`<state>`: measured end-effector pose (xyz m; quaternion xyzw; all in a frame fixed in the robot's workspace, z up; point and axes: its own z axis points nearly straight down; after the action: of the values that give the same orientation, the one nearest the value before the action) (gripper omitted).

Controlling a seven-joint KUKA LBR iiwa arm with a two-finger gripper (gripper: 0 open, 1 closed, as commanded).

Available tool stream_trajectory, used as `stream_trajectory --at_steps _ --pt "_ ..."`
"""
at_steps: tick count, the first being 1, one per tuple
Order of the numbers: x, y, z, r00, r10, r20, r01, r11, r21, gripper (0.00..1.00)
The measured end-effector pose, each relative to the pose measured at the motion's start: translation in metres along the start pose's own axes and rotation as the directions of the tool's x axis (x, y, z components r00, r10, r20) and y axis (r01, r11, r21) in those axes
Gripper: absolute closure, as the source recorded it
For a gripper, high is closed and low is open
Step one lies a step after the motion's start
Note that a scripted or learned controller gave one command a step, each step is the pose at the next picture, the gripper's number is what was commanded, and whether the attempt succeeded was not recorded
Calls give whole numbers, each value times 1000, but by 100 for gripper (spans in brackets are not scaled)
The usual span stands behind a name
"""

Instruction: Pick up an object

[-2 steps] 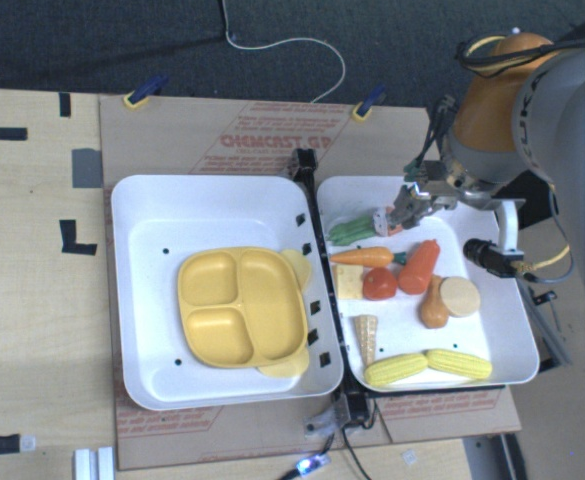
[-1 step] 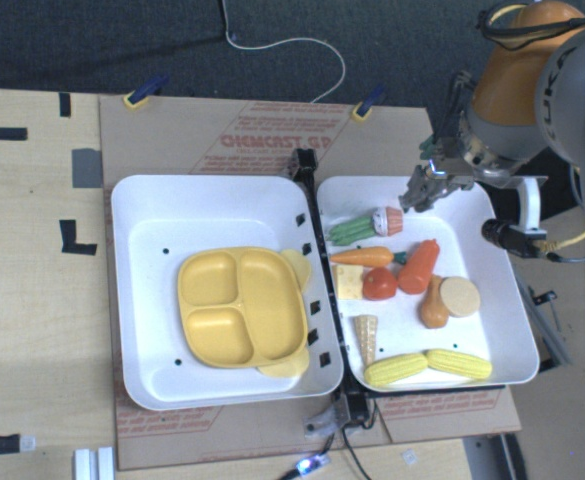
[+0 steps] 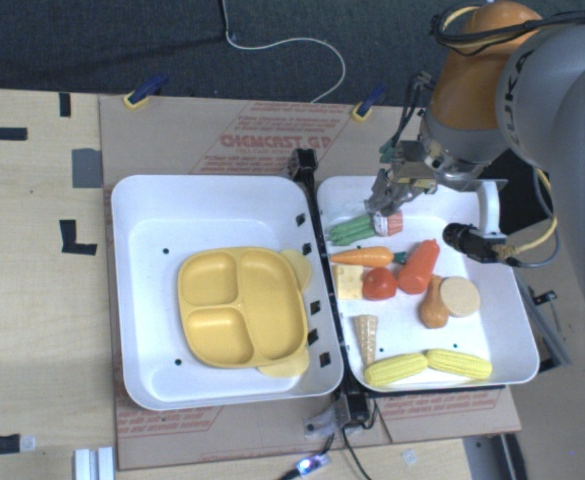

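My gripper point(image 3: 385, 204) hangs over the back left part of the right bin point(image 3: 502, 353). Just below its tip lies a small red and white item point(image 3: 390, 225), and a green vegetable point(image 3: 349, 232) lies to the left of that. An orange carrot point(image 3: 363, 257), a red tomato point(image 3: 378, 285) and a red pepper point(image 3: 419, 266) are grouped in the bin's middle. I see nothing lifted off the bin floor.
The right bin also holds a cheese slice point(image 3: 347, 285), a brown piece point(image 3: 433, 310) with a beige round point(image 3: 461, 296), a cone point(image 3: 367, 336) and two corn cobs point(image 3: 395, 370) point(image 3: 460, 364). A yellow divided plate point(image 3: 242, 303) lies in the left bin point(image 3: 142, 268).
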<state>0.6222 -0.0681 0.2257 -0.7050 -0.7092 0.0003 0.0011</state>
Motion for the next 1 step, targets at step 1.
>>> stream_trajectory --at_steps 1 --pt "54 13 12 1000 0 1 0 1000 0 100"
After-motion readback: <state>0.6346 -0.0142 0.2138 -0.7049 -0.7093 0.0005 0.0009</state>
